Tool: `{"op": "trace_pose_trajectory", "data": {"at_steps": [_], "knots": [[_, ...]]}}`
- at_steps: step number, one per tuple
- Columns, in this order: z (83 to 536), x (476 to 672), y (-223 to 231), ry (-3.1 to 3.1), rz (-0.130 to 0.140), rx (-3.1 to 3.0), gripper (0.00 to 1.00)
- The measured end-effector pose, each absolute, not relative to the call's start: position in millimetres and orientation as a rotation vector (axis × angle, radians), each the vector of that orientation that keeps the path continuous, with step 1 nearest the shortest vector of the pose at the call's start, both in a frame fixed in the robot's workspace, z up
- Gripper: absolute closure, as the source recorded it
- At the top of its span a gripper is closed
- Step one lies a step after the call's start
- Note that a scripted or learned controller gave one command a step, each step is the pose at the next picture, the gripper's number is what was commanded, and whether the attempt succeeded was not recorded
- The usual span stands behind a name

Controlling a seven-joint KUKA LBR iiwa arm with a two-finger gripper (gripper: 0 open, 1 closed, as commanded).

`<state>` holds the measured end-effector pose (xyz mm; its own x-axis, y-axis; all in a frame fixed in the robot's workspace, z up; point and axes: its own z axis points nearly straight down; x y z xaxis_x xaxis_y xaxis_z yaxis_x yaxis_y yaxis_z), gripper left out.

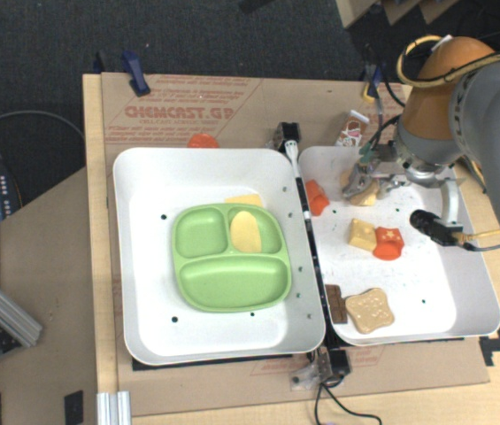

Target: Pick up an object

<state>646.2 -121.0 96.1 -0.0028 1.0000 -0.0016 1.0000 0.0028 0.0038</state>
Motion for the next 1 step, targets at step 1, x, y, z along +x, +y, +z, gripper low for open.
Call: {"op": "trace_pose_trajectory", "data": {"at_steps": [1], "knots": [[212.9,623.4,-34.9,2.227,0.016,2.206,1.0]]}}
